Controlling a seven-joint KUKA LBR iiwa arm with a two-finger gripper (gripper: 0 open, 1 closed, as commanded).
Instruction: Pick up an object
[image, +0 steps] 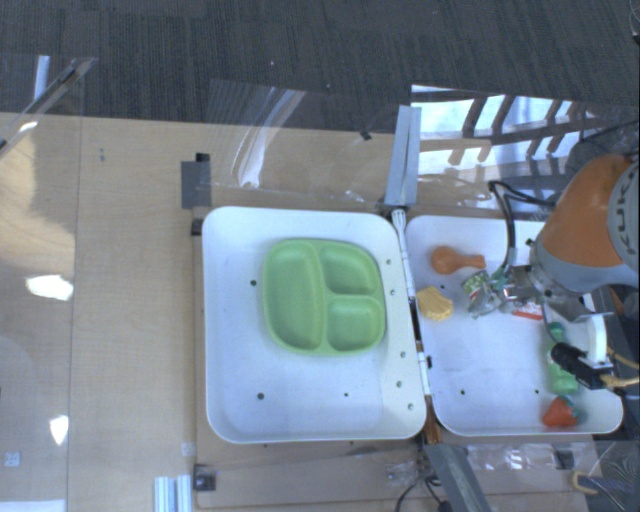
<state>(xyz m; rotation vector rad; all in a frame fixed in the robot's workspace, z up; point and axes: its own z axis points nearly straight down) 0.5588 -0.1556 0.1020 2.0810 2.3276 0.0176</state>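
red strawberry-shaped toy (560, 411) at right white bin (470, 395) front edge. gripper (487, 293) low beside yellow lumpy toy (435, 303); finger state indeterminate. green divided plastic plate (324, 297) in left white bin (240, 390). wooden bench (100, 300).

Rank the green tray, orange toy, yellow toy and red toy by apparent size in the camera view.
1. Green tray, by far the largest.
2. Orange toy and yellow toy look alike; no ranking.
3. Red toy, slightly smaller.
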